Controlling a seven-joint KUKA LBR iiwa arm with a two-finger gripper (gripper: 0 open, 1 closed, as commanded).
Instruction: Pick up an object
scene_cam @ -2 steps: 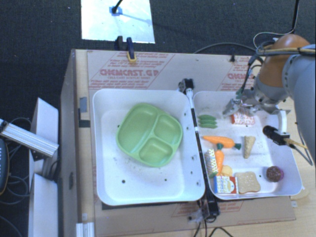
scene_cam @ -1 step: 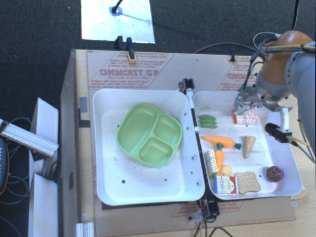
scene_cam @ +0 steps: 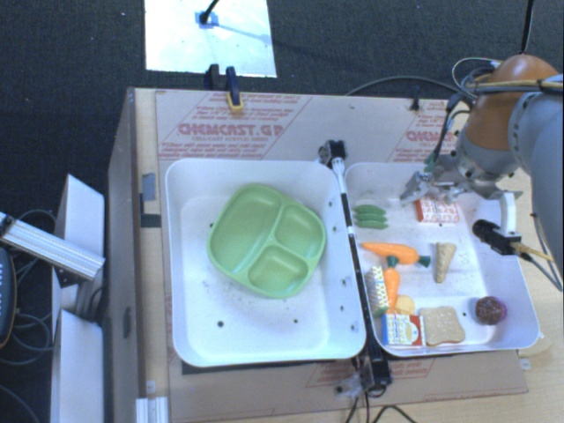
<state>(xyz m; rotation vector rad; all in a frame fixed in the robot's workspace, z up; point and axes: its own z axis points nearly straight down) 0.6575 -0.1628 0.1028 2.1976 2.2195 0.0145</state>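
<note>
Right bin (scene_cam: 520, 324): red-white packet (scene_cam: 438, 210) just beside fingers (scene_cam: 421, 186)

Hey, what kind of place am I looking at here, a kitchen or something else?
Probably a robot lab, not a kitchen: a robot arm reaches over two white bins on a bench, one holding toy food like a carrot, the other a green divided plate.

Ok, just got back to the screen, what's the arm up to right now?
The arm's gripper is down at the far end of the right bin, just over a red-and-white packet. Nothing shows between its fingers, so no pick yet. The rest of the toy food lies in that bin: green pea pods, a carrot, a bread slice. The left bin holds a green divided plate.
</note>
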